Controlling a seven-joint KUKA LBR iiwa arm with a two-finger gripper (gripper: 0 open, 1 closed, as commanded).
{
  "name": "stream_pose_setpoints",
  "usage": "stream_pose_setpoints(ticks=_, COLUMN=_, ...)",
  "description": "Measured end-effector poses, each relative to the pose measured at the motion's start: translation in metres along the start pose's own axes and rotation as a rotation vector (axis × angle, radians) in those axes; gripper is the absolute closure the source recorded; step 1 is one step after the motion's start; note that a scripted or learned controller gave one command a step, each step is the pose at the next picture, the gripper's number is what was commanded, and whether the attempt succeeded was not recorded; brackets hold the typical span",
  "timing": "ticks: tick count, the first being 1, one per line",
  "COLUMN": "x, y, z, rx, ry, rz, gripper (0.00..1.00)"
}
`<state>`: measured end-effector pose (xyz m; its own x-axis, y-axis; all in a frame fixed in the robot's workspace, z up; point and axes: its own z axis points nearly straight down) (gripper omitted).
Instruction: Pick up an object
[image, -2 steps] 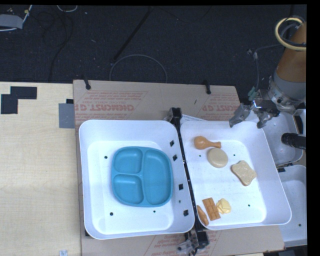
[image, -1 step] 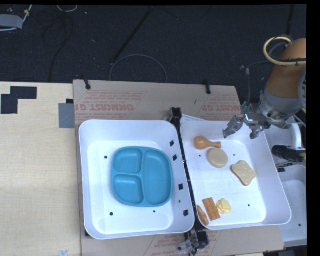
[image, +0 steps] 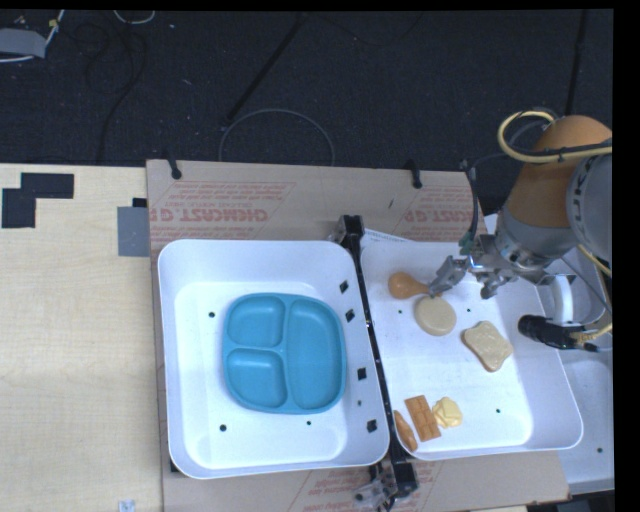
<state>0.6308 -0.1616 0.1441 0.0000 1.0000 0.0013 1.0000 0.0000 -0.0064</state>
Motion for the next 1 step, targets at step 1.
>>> stream_pose_setpoints(ticks=1, x=0.0018, y=0.0006, z=0.0521, rx=-0.003, ry=0.0, rz=0.001, gripper=0.0)
